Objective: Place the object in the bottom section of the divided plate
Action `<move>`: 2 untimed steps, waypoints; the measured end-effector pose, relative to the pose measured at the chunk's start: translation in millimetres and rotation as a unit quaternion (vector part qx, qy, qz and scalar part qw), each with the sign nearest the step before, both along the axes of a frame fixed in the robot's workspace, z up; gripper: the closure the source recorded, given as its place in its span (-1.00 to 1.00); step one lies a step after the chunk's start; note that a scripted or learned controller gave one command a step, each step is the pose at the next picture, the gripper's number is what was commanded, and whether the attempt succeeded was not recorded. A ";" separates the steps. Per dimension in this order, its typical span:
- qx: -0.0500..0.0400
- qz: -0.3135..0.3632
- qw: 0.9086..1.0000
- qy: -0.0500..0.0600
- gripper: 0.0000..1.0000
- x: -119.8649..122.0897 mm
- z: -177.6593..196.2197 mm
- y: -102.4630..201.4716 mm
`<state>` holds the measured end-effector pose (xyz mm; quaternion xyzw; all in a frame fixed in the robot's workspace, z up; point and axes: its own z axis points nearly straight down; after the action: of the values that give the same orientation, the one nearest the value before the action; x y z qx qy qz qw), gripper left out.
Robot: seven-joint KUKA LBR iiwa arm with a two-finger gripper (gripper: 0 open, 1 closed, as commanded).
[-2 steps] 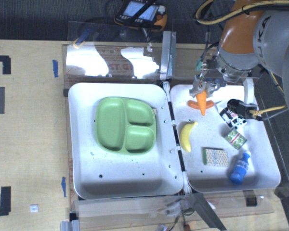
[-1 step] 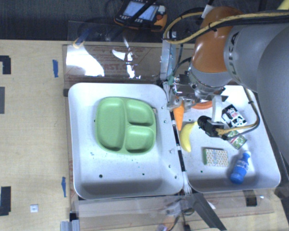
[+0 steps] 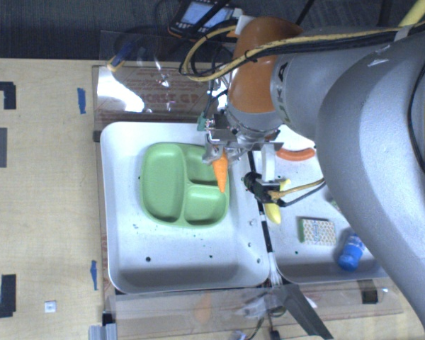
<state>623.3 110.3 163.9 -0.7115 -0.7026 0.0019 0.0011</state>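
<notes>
A green divided plate [image 3: 171,183] lies in the left white bin [image 3: 127,246]. My gripper [image 3: 218,154] hangs over the plate's right edge, near the top right section. A small orange carrot [image 3: 220,174] sits between its fingers, pointing down toward the divider between the two right sections. The gripper is shut on the carrot. The grey arm with its orange band [image 3: 258,62] reaches in from the right and hides much of the right bin.
In the right bin [image 3: 304,261] lie a red-orange piece [image 3: 297,154], a yellow item [image 3: 273,207] by the centre wall, a patterned square sponge [image 3: 316,231] and a blue object [image 3: 350,253]. Cables trail over the back of the bench.
</notes>
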 end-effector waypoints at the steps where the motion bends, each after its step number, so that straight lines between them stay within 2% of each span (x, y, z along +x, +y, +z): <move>1: 0.000 0.000 1.000 0.000 -1.00 0.1 0.2 0.0; 2: 0.001 0.145 0.989 0.001 -1.00 3.3 -42.4 26.6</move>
<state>626.6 136.9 121.5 -0.6017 -0.7987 0.0023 0.0023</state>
